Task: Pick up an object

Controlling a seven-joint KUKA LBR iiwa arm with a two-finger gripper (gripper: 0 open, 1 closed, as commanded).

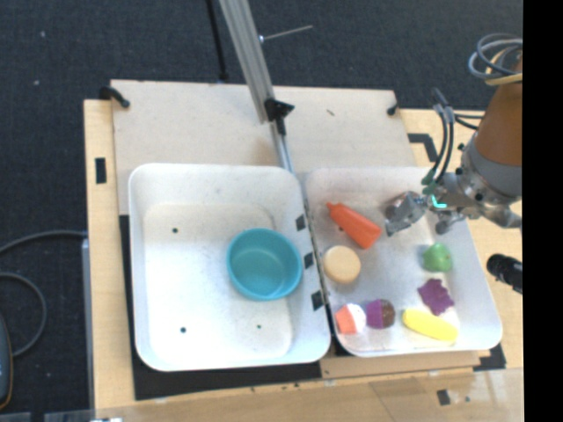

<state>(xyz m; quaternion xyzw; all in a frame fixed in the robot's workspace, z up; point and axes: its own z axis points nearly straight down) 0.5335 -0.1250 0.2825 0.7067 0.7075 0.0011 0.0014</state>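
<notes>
The right bin holds several small toys: an orange carrot, a tan round bun, a green piece, a purple piece, a yellow banana, a dark purple ball and a red-and-white piece. My gripper hangs over the upper part of this bin, right of the carrot and just above the green piece. Its two fingers stand apart, with bare bin floor showing between them and nothing held.
A blue bowl sits in the left bin, close to the divider between the bins. A metal pole slants up from the back of the bench. The arm's orange band is at the right edge.
</notes>
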